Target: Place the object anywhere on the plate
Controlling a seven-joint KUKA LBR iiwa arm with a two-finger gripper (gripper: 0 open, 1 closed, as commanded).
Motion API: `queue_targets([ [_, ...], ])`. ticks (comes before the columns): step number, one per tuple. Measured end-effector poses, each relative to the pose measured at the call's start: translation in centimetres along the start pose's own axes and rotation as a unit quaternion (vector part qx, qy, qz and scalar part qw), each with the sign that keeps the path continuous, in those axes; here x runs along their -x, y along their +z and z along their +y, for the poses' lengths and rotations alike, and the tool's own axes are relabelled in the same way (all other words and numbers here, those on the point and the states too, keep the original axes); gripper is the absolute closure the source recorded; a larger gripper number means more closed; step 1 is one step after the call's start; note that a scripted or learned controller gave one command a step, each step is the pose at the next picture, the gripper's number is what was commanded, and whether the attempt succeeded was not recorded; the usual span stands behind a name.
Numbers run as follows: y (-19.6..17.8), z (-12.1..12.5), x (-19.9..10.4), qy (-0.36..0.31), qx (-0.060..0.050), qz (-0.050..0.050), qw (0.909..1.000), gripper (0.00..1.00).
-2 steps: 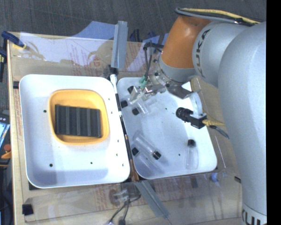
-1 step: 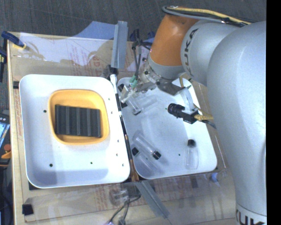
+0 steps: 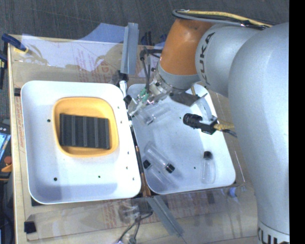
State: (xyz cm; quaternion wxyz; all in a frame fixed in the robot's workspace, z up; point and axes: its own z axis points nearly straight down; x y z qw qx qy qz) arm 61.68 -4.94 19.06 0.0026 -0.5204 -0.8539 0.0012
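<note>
A small clear vial with a black cap (image 3: 207, 165) is seen lying in the right bin (image 3: 223, 151), near its lower right corner. A second clear tube with dark ends (image 3: 160, 160) lies toward the bin's lower left, with a small black piece (image 3: 146, 163) just beside it. Both clear items are well apart from the end effector (image 3: 146, 103), which is placed over the upper left corner of the same bin, close to the wall shared with the left bin (image 3: 35, 177).

The arm (image 3: 234, 50) is brought in from the right and bent downward, its orange band (image 3: 185, 44) set directly above the wrist. A black cylindrical fitting with a yellow tip (image 3: 199, 122) juts out below the wrist.

The end effector is pale and partly see-through against the white bin, so whether it is open or closed cannot be told. The far right of the bin is covered by the arm's grey body.

In the left bin a yellow plate (image 3: 84, 104) is set, carrying a dark ribbed insert (image 3: 85, 130). Both bins are borne by the table (image 3: 66, 60).
</note>
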Motion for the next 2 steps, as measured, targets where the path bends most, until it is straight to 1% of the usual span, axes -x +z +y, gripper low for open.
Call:
queue_targets([
  [1, 0.0, 0.0, 0.0, 0.000, 0.000, 0.000, 1.0000, 0.00],
  [2, -0.2, 5.3, -5.1, -0.016, 0.003, -0.001, 0.9999, 0.00],
])
